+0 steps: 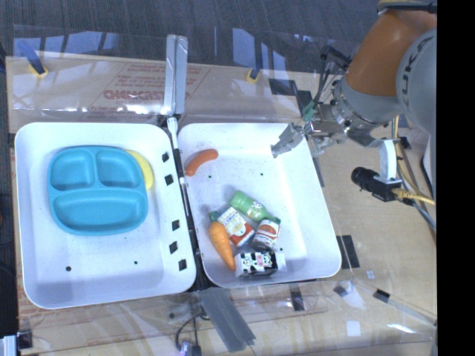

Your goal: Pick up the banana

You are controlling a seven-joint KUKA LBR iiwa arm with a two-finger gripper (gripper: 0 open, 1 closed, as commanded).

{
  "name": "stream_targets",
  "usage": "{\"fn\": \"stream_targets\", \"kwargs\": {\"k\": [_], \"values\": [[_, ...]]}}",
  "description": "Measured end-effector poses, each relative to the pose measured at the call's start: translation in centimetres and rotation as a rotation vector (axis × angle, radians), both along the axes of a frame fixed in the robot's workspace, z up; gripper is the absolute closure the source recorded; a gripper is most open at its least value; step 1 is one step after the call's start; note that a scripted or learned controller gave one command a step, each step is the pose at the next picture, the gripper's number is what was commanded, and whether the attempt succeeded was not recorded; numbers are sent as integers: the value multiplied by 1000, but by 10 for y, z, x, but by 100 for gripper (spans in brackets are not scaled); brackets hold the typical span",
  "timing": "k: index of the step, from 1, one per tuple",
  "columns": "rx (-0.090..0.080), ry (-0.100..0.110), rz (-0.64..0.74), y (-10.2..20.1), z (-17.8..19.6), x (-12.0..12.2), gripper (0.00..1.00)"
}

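**Inspector:** At the near end of the right bin (312,199), what do you record?

**Onlooker:** A small black-and-white carton (259,263) lies there. Touching it is a cluster: a carrot (221,245), a green bottle (251,206) and two small packets. Farther back, alone on the bin floor, lies an orange sausage (200,161).

**Inspector:** And the left bin (30,199)?

**Onlooker:** It holds a blue divided plate (96,190). The banana (145,167) lies tucked against the plate's right edge, partly under it, so just a yellow sliver is on view.

**Inspector:** The gripper (286,144)?

**Onlooker:** It hangs over the far right corner of the right bin, well apart from the banana. I cannot tell whether the fingers are open or closed; nothing is seen between them.
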State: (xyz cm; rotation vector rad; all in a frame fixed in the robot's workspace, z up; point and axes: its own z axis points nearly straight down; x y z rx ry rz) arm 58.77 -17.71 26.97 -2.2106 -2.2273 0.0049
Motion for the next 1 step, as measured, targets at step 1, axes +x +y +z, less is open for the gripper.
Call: {"fn": "stream_targets", "kwargs": {"k": [1], "values": [[1,-1,304,5,-55,14,0]]}}
